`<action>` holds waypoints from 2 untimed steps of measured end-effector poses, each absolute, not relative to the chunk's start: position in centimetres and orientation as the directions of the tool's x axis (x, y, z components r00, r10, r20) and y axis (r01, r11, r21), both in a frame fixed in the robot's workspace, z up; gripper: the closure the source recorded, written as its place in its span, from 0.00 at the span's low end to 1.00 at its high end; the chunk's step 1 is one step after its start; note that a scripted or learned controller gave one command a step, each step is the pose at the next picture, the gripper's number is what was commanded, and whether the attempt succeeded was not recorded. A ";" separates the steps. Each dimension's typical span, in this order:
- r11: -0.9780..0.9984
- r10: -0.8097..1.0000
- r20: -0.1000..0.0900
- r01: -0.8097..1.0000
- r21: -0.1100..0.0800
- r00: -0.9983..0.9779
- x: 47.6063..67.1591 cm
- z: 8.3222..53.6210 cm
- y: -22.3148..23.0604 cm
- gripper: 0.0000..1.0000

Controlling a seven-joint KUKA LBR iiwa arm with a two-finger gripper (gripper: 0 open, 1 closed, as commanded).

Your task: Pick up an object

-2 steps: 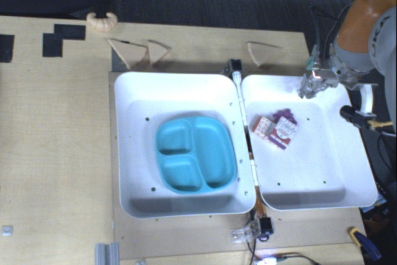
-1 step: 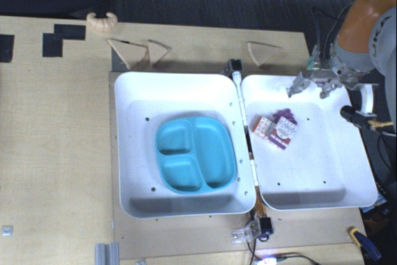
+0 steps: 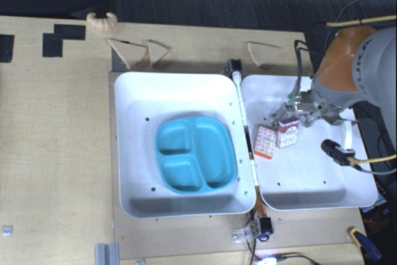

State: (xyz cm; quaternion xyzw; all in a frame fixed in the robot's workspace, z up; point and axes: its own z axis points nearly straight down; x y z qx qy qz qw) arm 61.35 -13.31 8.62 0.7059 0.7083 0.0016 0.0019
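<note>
The gripper (image 3: 291,113) hangs low in the right white bin (image 3: 310,189), directly over a small red-and-white carton (image 3: 286,133); whether it has hold, I cannot tell. A flat white patterned card packet (image 3: 265,142) lies just left of the carton. The carton looks light, stiff, crushable: best pinched across its narrow sides.

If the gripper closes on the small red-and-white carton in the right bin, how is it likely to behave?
The small carton looks boxy and flat-sided, so it probably won't roll. It seems light for its size and may slide across the smooth bin. The flat card beside it could get nudged too.
</note>
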 end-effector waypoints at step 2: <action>0.003 1.000 -0.002 1.000 0.005 -0.003 62.4 14.2 -20.7 1.00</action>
